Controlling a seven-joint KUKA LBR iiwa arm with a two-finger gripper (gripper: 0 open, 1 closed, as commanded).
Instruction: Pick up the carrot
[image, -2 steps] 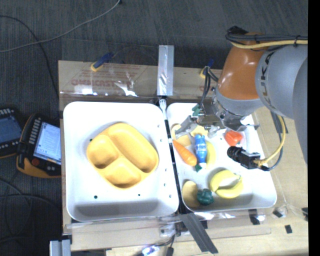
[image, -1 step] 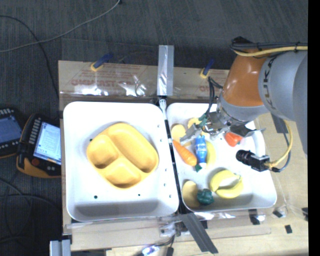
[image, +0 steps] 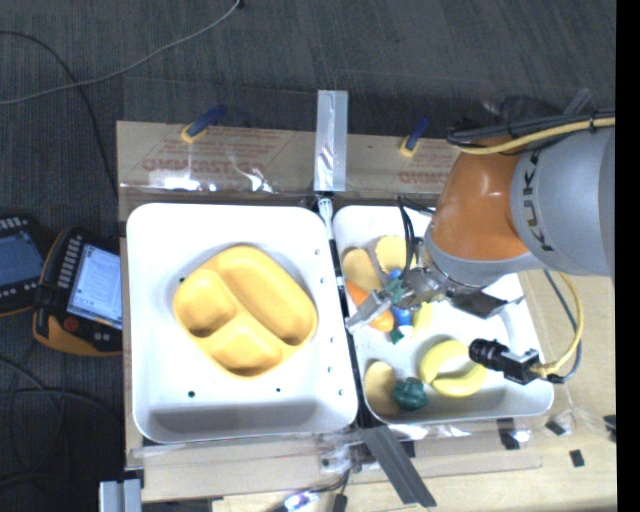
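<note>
The carrot (image: 381, 321) is an orange piece lying near the left wall of the right bin (image: 520, 400), partly hidden under my lower finger. My gripper (image: 361, 291) hangs low over that spot and stands open. One metal finger (image: 362, 314) slants across the carrot, and the other reaches up toward a yellow round item (image: 357, 266). Nothing is clamped between them. The grey arm with its orange band (image: 480, 215) covers the bin's upper right part.
The right bin also holds a blue piece (image: 403, 319), a yellow banana-like item (image: 452, 364), a green item (image: 410, 394) and a tan round item (image: 377, 378). In the left bin (image: 150, 400) lies a large yellow moulded object (image: 243, 308). A black cable connector (image: 500, 358) sticks out by the arm.
</note>
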